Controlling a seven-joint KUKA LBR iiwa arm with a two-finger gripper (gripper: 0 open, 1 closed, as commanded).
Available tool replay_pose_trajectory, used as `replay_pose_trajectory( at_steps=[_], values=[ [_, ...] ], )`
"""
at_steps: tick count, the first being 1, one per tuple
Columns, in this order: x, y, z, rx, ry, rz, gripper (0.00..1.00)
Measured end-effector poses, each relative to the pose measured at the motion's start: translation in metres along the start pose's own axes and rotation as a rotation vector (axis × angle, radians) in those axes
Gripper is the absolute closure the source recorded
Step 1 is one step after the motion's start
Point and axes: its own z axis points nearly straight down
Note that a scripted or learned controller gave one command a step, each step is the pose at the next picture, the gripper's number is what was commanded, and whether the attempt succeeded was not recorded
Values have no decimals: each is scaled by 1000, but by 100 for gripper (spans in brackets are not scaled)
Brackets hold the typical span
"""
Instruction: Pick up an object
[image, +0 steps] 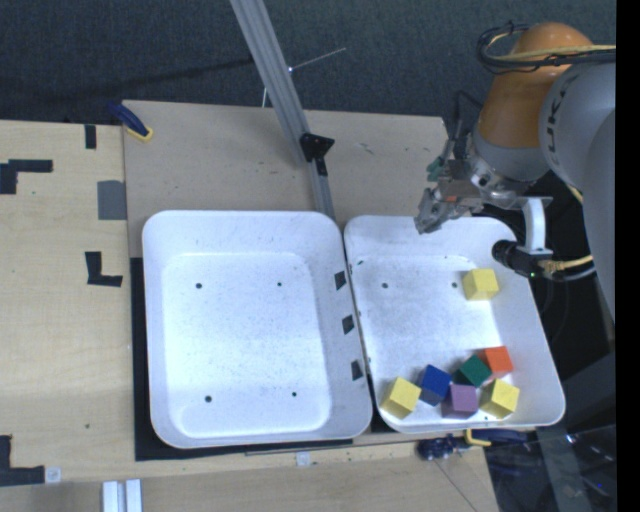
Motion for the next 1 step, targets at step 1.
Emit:
replay_pose_trajectory(
  at_steps=[1],
  values=[
    [0,1,-31,2,1,-1,100]
  ],
)
